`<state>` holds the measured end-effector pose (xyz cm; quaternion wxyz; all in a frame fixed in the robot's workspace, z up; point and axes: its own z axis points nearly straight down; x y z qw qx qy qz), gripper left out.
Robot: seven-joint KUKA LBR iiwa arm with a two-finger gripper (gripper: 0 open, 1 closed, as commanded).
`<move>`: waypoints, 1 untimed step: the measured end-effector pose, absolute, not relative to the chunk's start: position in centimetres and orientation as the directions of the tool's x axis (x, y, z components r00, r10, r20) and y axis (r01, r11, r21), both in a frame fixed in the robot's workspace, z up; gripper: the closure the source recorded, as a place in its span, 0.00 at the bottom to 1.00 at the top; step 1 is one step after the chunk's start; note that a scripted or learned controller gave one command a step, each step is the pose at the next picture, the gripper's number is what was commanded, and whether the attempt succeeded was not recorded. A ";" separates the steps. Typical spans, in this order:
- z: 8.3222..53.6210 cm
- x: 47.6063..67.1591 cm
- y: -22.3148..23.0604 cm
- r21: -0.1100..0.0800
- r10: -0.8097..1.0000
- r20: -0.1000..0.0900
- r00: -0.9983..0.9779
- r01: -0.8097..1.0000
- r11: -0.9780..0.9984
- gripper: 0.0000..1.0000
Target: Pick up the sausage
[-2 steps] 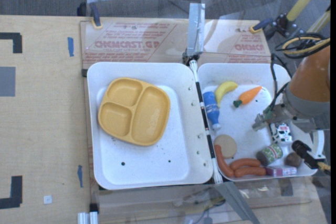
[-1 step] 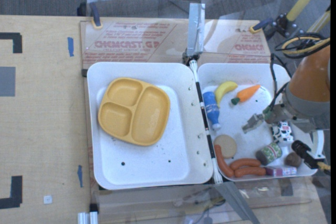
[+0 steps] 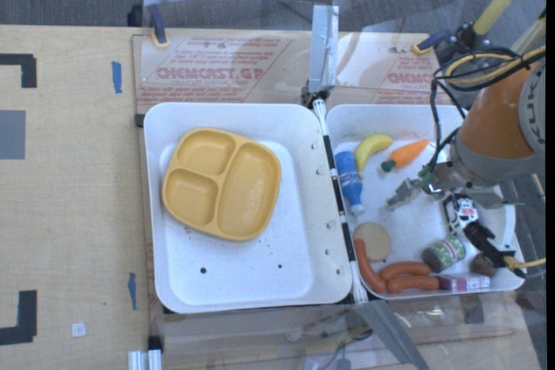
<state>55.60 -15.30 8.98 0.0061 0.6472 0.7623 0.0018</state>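
grey two-finger gripper (image 3: 406, 193), seemingly open and empty at right-centre; glossy red-orange linked sausage (image 3: 395, 273) lies lower right against the shallow white right bin (image 3: 512, 225) wall, risking a crowded, slipping grasp.

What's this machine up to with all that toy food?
A grey and orange robot arm reaches in from the right over the right-hand bin, which holds toy food. Its tool hangs above the middle of that bin, near a banana, a carrot and a blue bottle. It is meant to pick up the sausage, which lies untouched along the bin's near edge. The left bin holds a yellow divided plate.
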 end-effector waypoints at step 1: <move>9.0 50.6 -11.7 0.013 0.951 -0.009 -0.309 0.951 0.309 0.00</move>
